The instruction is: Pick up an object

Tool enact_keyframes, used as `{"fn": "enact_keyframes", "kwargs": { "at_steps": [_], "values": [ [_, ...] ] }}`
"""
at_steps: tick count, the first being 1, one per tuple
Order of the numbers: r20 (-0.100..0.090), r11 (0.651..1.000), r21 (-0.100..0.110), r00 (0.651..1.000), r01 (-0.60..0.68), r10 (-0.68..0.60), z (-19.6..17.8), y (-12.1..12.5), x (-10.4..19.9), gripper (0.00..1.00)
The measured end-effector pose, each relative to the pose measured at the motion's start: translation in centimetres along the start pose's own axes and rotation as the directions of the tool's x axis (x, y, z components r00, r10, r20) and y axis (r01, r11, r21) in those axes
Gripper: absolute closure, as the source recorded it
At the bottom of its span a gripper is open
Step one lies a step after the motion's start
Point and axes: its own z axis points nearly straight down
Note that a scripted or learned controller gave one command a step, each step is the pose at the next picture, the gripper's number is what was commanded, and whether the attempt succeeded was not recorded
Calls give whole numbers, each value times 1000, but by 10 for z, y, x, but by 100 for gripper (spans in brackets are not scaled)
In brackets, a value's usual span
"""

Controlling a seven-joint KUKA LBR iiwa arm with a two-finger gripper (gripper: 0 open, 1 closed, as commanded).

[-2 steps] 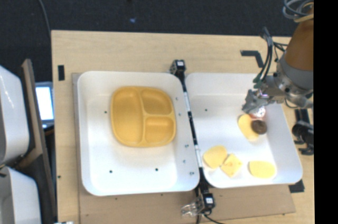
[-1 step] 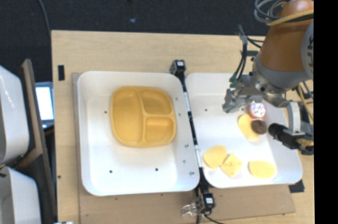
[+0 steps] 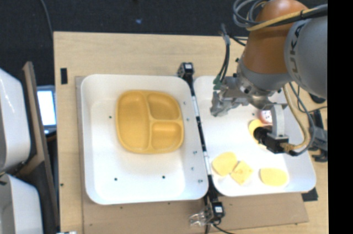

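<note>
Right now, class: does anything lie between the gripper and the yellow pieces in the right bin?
Nothing visible blocks it. The gripper hangs over bare white floor in the right bin. The three flat yellow pieces lie nearer the front edge, with open floor between. The yellow divided tray sits apart in the left bin.

The arm (image 3: pixel 276 45) covers a good chunk of the right bin (image 3: pixel 298 183), and the end effector (image 3: pixel 220 106) is too blurry to read. A yellow piece (image 3: pixel 255 127) pokes out half-hidden beside a small red-and-white thing (image 3: pixel 266 115) that's too small to identify.
</note>
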Motion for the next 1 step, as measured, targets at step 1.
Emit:
{"fn": "enact_keyframes", "kwargs": {
  "at_steps": [1],
  "values": [
    [-1,1000,-1,1000,0,0,-4,19,56,100]
  ]
}}
